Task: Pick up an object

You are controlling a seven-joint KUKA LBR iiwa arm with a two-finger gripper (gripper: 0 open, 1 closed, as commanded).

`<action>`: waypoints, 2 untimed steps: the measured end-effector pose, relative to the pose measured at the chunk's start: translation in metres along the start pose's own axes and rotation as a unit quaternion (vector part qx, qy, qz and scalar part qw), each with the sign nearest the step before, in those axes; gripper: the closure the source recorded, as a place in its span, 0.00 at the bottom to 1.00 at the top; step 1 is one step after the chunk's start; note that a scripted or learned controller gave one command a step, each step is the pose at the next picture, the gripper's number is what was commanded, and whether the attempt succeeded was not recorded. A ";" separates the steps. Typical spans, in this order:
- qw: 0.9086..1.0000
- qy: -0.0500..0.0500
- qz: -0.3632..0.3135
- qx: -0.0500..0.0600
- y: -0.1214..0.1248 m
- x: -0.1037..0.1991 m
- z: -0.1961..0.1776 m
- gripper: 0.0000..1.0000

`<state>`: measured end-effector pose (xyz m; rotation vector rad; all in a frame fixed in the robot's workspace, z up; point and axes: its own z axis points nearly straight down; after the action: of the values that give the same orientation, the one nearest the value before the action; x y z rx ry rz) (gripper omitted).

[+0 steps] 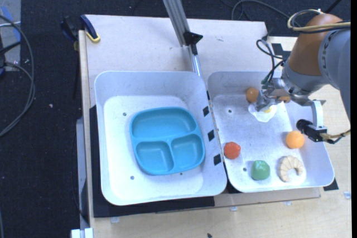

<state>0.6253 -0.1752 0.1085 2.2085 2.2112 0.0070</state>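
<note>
Camera view looks down on two white bins, and the gripper [266, 102] hangs low at about one o'clock in the right bin [321, 178], directly over a small pale object [263, 113] with a yellowish patch. From this angle I cannot tell how the gripper is set, nor whether the object is caught or merely lying beneath it.

The likeliest failure, as I judge it, is a lift that comes up bare: the pale object looks low and flat against the bin floor, offering little to squeeze, so it could slip out or be pushed aside. A small orange ball [252, 94] sits just beside it at ten o'clock, close enough to be knocked or pinched along with it.

The pale object is whitish, irregular and hard to read against the white floor. Elsewhere in that bin lie an orange fruit [294, 140] at three o'clock, a croissant-like piece [290, 168] and a green object [260, 169] near six, and a red ball [231, 150] at eight. The left bin holds a blue divided tray [166, 139].
</note>
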 end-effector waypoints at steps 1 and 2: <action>1.000 0.003 0.000 0.004 0.011 -0.006 -0.054 1.00; 1.000 0.003 0.000 0.004 0.008 -0.006 -0.099 1.00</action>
<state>0.6318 -0.1801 0.2076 2.2150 2.2199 0.0047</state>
